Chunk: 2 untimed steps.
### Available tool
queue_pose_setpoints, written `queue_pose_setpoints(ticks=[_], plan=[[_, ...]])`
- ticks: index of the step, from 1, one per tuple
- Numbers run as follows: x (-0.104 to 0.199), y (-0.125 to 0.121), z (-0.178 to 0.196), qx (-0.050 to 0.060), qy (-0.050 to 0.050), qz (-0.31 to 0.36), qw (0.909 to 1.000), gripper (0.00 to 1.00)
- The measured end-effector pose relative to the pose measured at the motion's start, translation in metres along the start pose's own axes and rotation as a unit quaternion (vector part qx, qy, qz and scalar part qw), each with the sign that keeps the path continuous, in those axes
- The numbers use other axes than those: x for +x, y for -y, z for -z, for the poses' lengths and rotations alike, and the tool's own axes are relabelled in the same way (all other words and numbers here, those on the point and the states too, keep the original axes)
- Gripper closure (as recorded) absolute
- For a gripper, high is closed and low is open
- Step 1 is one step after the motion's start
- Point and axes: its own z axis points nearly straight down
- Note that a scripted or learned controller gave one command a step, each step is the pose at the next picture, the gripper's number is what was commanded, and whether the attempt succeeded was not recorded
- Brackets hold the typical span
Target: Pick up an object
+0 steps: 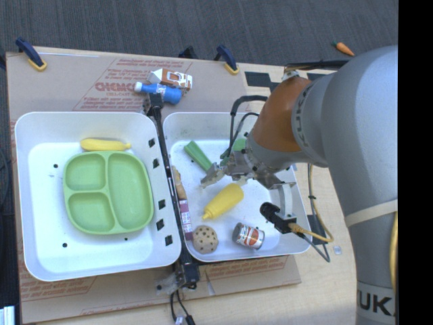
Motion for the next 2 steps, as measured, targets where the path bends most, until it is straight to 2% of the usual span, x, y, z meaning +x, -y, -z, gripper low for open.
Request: queue_pose_setpoints(ticks=[1,2], plan=[[0.000,0.000,0.010,0.001,0.000,0.002,1.0000,1.00],[0.034,0.033,0.113,-0.002,0.000,-0.001,1.0000,1.00]])
